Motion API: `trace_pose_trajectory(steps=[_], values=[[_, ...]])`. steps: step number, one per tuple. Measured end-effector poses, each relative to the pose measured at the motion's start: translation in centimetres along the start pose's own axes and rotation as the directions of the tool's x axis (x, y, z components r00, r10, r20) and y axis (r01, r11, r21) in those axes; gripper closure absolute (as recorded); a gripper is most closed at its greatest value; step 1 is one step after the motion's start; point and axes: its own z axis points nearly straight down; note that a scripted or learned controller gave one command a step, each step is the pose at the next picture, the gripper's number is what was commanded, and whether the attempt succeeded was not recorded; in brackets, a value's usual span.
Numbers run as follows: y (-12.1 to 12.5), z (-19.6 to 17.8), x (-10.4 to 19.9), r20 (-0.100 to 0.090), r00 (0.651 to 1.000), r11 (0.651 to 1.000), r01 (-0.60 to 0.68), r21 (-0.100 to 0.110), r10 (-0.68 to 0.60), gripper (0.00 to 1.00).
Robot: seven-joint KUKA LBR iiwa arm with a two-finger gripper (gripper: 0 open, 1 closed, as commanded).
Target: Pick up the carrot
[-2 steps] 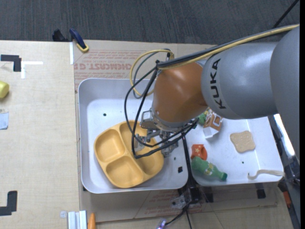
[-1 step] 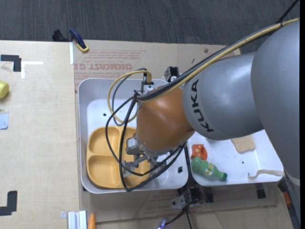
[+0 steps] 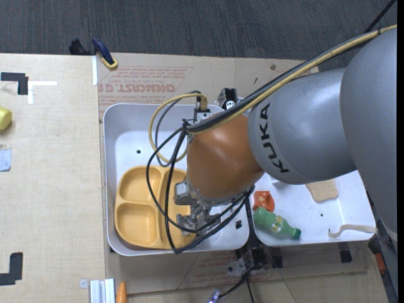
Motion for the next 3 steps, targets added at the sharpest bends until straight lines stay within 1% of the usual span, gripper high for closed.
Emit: trace_pose_trajectory(steps=[1, 2, 3], values=[[-0.1, 0.6, 0.3, 0.006, 0.976, 0.976, -0.217, 0.002, 0.217, 1.00], [0.1, 0.6, -1.0, -0.005, 0.978, 0.978, 0.209, -0.001, -0.209, 1.00], [0.0, 0.5, -0.5, 0.011, 0.958, 0.958, 0.288, 0.011, -0.288, 1.00]])
